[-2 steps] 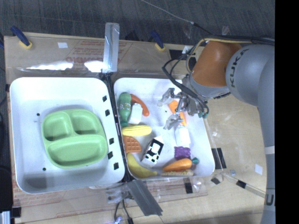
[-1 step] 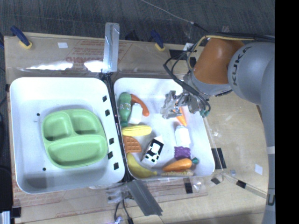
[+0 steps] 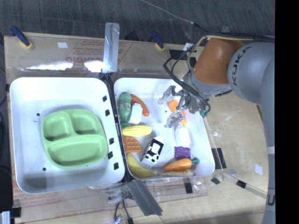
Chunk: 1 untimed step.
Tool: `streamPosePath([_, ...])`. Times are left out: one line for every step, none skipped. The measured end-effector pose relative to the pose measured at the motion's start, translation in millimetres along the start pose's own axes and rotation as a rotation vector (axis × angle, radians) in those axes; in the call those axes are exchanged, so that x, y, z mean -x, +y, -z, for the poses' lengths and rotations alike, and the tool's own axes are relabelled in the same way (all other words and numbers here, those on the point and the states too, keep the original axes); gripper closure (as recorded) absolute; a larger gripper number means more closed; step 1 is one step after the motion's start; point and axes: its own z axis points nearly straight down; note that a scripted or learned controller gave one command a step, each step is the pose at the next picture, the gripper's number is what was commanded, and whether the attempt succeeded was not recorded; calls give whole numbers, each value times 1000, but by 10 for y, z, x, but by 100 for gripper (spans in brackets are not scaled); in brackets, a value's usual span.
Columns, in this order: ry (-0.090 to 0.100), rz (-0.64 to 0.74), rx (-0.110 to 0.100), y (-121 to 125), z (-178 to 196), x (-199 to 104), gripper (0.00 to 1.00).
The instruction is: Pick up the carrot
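— Two white bins sit side by side on the desk (image 3: 42,48); what's in the left bin (image 3: 18,125)?

— A green divided tray (image 3: 74,139), lying flat in the middle. I'd judge it is parked there as a drop-off spot, apart from the clutter.

— And the right bin (image 3: 208,146)?

— Crowded. Along its left wall lie a green bottle-shaped toy (image 3: 124,107), a red-orange curved piece (image 3: 141,105), a corn cob (image 3: 137,130), a waffle (image 3: 132,145) and a banana (image 3: 139,168). A black-and-white tag block (image 3: 153,151) sits mid-bin. These look tipped in loosely, touching one another.

— Where's the carrot (image 3: 178,164)?

— Near the bin's front wall, lying on its side, leafy end toward 3 o'clock, just below a purple piece (image 3: 182,151).

— And the end effector (image 3: 175,110)?

— Toward the back right of that bin, its fingers (image 3: 169,95) spread apart, straddling a small orange item (image 3: 174,105) near a white bottle (image 3: 182,135). Nothing is plainly clamped between them.

— So the carrot relative to it?

— At about 6 o'clock, well apart, with the white bottle and purple piece between. My read: the approach is aimed at the wrong orange thing.
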Motion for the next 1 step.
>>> streamPosePath([-6,4,-2,7,115,20,100])
